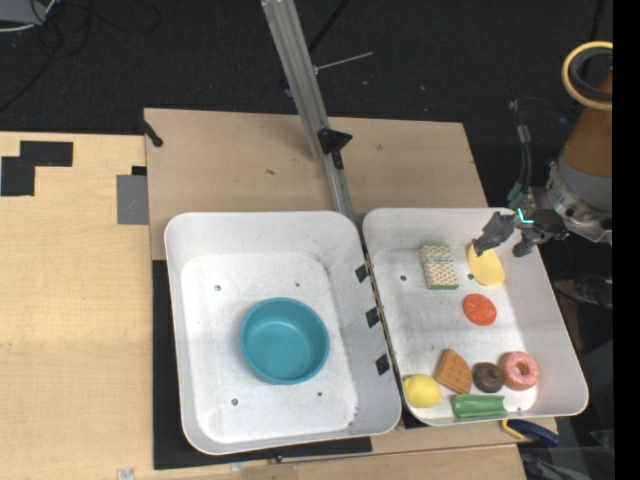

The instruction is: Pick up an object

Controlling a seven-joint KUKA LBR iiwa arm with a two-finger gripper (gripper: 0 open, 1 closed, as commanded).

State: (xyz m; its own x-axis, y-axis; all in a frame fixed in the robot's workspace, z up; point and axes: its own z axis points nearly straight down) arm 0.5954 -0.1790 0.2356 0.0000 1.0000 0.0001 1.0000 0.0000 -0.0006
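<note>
My gripper [508, 240] hangs over the far right part of the right bin [560, 328], open, with its two dark fingers spread apart. Just below the fingertips a pale yellow object [486, 268] lies on the bin floor; nothing sits between the fingers. To its left is a checkered green-and-white block [438, 266], and nearer the camera a red-orange ball [480, 310]. Along the bin's front lie a yellow lemon [422, 390], an orange waffle piece [453, 371], a brown donut [488, 376], a pink donut [519, 370] and a green piece [477, 405].
The left bin [200, 258] holds a teal bowl [285, 340]. A metal rail [305, 88] slants down from the top to the gap between the bins. The arm's grey and orange body [590, 138] stands at the right edge.
</note>
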